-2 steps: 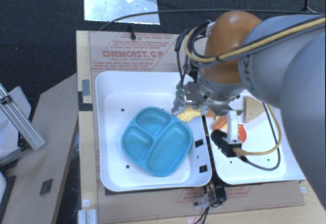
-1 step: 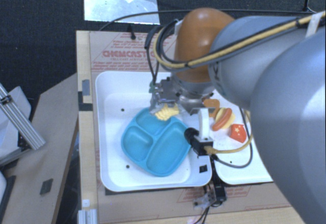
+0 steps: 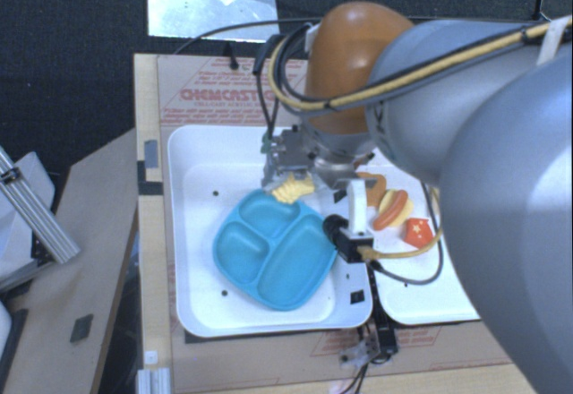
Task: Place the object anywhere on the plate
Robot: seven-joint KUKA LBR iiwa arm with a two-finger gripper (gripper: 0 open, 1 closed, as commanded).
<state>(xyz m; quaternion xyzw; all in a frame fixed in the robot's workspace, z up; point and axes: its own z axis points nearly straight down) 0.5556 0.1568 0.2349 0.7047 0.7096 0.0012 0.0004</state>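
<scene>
Yellow object [image 3: 291, 191] — a pale, ridged piece that may be toy corn or a banana, too small to name for sure — sits at the far rim of the blue plate [image 3: 273, 249], directly under the pincer [image 3: 288, 170].

In the camera view, the plate is a divided blue tray with three compartments lying in the left bin [image 3: 192, 231], which takes up the left half of the worktop [image 3: 98, 231]. The arm [image 3: 466, 115] comes in from the right and its wrist hangs over the back of this bin, toward the worktop's far edge. The pincer points down at the yellow piece, but the wrist body and cables hide its tips; I cannot tell whether it grips the piece or has let go, nor how wide it stands.

As for progress, the object seems to overlap the plate's far edge, near the top compartment, so I judge the task is at or near its end. What I cannot confirm is whether the piece lies fully on the plate or partly on the bin floor beside the rim. If held, release remains.

Its long axis appears to run roughly along the worktop's far edge, slightly tilted, left end nearer — a guess, since part is covered.

In the right bin [image 3: 430, 294] lie a hot dog [image 3: 391, 209] and a red piece [image 3: 418, 230], well apart from the plate.
</scene>
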